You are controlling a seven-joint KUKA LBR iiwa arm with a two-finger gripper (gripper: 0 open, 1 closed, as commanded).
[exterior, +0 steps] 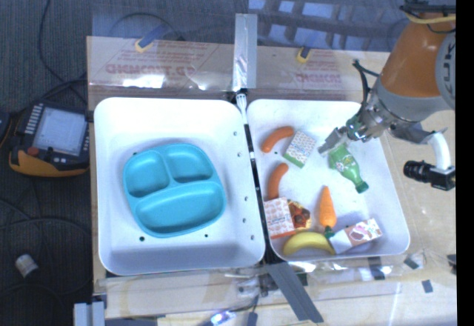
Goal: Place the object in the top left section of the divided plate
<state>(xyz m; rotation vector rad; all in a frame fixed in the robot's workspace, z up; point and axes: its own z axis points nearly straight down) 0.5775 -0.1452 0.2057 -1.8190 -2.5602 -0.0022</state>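
1. Layout: the blue divided plate [175,187] lies in the left bin [111,243]. The loose items lie in the right bin [396,202].

2. Gripper state: the gripper [342,138] hangs over the upper right part of the right bin, just above the green bottle [346,167]. Whether it is open, closed or gripping cannot be told from this view, and no item is seen held.

3. Task object: the task does not name the object. By position, the green bottle is the likely target. It lies tilted on the bin floor, cap end pointing to the lower right, apart from the other items.

4. Other items in the right bin: two sausages [277,138], a small green-and-white box [300,148], a carrot [326,207], a banana [306,244], a red snack packet [285,217] and a pink-and-white carton [361,233].

5. Step in hand, judged: pick-up. Centre the gripper across the bottle's body, not its narrow neck, and descend straight down. The bottle is round and may roll, so grip across its short axis.

6. After lifting, clear the wall between the bins before crossing to the left.

7. Release over the plate's top left section [145,170], the smaller compartment beside the other small one, and above the large lower compartment.

8. Writing: the cardboard [155,65] behind the bins bears red print, but it is reversed and too blurred to read. The labels on the packets are too small to read.
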